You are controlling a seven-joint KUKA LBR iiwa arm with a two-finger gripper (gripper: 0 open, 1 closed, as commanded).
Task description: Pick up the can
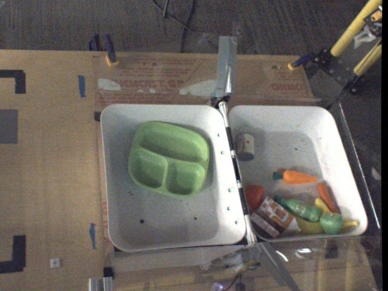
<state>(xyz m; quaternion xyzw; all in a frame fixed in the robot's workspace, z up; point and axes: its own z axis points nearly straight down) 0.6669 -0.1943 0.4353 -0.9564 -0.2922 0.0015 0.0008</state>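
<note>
Against the left wall of the right bin [339,162] you'll find the can [245,146], a small pale grey cylinder lying on its side, its darker round end facing left toward the divider. It sits alone in the far left part of that bin, well apart from the toy food heaped along the near edge: an orange carrot [297,176], a green bottle [300,209], a brown carton [273,216]. Your left bin [115,211] carries a green divided plate [169,157]. You cannot tell the tool's state

Dark carpet floor [73,11], cardboard-topped bench [48,174]
</note>
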